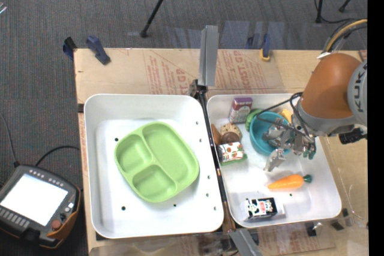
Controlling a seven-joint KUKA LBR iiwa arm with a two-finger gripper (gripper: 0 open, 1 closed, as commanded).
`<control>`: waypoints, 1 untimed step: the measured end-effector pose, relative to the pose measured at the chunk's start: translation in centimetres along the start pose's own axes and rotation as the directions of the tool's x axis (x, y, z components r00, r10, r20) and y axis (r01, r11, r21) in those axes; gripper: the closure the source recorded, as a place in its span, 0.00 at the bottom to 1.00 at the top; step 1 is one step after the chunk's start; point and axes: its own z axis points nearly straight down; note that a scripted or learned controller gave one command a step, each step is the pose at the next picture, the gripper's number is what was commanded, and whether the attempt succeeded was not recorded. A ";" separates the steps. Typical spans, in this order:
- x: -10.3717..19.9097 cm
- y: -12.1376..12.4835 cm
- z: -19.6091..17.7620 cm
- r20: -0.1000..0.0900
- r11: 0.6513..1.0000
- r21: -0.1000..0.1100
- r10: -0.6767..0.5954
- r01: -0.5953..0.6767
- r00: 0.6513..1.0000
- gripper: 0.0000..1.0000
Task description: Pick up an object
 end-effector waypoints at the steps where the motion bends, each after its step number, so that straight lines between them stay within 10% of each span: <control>1: -0.9 -1.0 -0.1 0.002 1.000 -0.001 -0.015 0.015 1.000 0.00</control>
